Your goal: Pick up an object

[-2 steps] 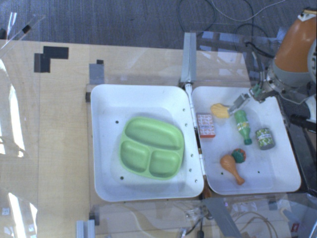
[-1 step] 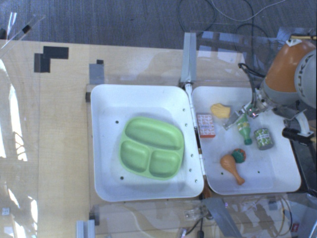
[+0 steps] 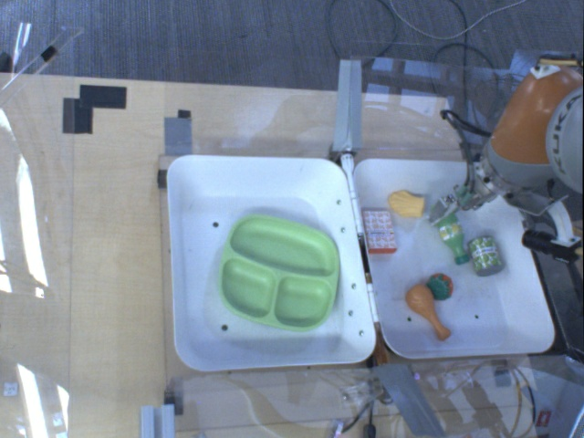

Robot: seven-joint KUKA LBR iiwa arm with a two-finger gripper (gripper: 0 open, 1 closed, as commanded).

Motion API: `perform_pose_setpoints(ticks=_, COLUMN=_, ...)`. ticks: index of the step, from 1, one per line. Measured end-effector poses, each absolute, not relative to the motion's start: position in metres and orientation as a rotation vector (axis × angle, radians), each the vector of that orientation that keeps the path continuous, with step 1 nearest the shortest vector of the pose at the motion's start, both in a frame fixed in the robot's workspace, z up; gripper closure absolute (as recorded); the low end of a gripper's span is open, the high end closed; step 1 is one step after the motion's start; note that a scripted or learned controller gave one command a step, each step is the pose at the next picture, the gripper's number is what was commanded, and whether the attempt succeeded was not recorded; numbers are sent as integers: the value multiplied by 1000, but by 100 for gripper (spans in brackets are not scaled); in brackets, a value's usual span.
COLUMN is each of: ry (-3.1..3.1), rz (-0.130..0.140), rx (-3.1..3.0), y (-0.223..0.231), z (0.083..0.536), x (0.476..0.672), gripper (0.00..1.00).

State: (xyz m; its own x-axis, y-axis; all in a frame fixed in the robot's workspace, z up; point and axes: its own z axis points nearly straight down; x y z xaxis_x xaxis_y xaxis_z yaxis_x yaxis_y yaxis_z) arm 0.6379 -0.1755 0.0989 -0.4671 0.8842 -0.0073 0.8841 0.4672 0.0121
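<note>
Gripper (image 3: 459,201) finger state: can't tell tbh. Small green plastic bottle (image 3: 451,238) just beside, 6 o'clock, long axis 12–6.

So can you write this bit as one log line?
arm: over right bin | gripper: by green bottle | tray: left bin

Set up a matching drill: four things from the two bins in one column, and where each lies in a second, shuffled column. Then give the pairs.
Things:
1. green divided plate
2. yellow piece
3. orange drumstick toy
4. red and white box

Places:
A. right bin, against the wall it shares with the left bin
B. right bin, toward its near edge
C. middle of the left bin
D. right bin, toward its far edge

Pairs: 1-C, 2-D, 3-B, 4-A
</note>
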Motion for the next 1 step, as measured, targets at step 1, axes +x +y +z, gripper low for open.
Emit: perform_pose_setpoints(ticks=1, ry=2576, rz=8, rx=1780, y=-121, z=243, x=634, gripper=100)
